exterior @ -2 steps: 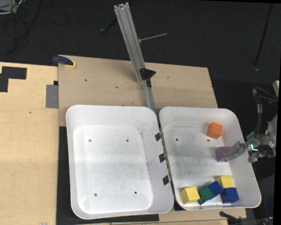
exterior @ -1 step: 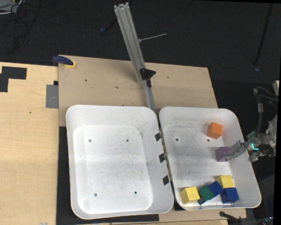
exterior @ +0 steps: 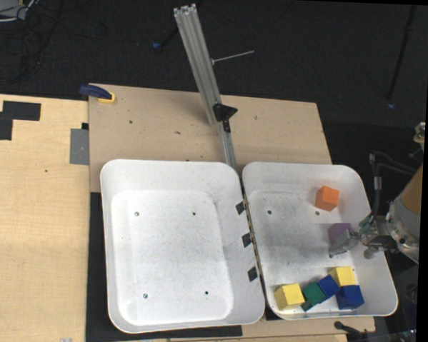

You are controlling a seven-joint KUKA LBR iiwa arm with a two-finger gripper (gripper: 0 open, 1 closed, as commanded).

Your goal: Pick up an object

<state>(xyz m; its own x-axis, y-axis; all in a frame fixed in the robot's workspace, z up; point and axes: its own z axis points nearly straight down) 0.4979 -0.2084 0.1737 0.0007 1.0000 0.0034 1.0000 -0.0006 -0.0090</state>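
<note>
The right bin (exterior: 299,185) holds several small blocks. An orange cube (exterior: 327,198) sits near its far right. A purple block (exterior: 338,233) lies at the right-middle, just left of my gripper (exterior: 364,237), which reaches in low over the bin's right rim; whether it touches the block is unclear. Along the near edge lie a yellow block (exterior: 289,295), a green block (exterior: 312,295), a blue block (exterior: 329,285), a second yellow block (exterior: 344,275) and another blue block (exterior: 350,297).
The left bin (exterior: 169,243) stands beside the right one, joined by black clips (exterior: 245,239). A slanted metal rail (exterior: 204,66) rises behind the bins. The wooden bench (exterior: 33,207) spreads to the left.
</note>
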